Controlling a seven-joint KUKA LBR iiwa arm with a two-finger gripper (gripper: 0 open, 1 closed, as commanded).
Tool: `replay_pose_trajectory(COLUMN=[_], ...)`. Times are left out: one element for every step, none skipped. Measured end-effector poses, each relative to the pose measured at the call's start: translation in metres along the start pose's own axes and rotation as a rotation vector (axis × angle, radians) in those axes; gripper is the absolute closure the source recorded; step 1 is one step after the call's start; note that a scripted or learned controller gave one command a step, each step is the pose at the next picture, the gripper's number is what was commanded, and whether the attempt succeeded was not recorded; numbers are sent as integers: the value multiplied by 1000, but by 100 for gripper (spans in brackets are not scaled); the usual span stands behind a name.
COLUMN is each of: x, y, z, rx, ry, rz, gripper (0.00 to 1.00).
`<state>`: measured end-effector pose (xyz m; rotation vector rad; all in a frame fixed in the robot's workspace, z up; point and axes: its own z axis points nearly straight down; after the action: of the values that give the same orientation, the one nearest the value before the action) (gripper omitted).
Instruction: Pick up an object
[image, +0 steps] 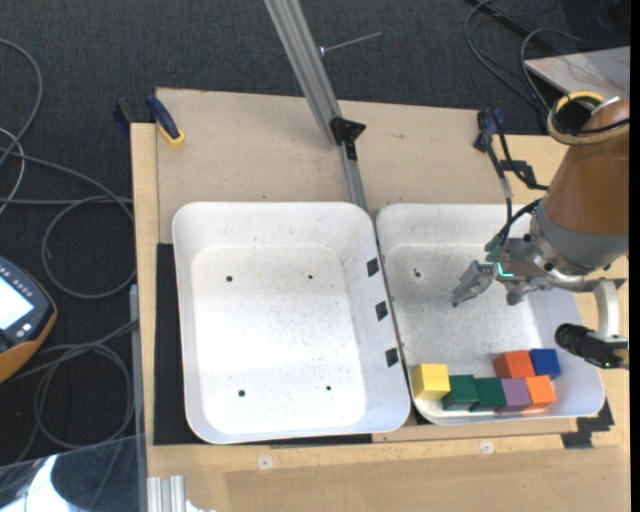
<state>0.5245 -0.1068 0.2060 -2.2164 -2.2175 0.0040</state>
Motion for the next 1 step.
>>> replay_pose_trajectory(x=[0], y=[1], z=[-2], rx=[-5], ry=[-1], rz=[0], gripper=[0])
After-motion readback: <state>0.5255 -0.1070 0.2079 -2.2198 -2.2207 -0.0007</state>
